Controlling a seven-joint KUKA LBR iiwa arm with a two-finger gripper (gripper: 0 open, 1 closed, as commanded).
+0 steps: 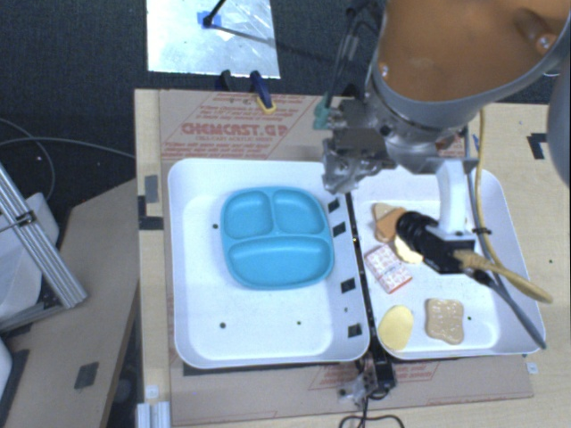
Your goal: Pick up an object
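Low right in the frame, a yellow oval piece (396, 326) and a toast slice (444, 319) lie in the right bin (504, 226), likely light and stiff, best pinched across the narrow width, while farther up the tool (343, 175) hangs by the bins' divider, its spread impossible to tell.

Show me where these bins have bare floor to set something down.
Left bin: bare floor along the front, between the blue plate and the near rim, and a strip at its left. Right bin is crowded: checkered packet, yellow oval, toast-like piece, the tool over its far corner.
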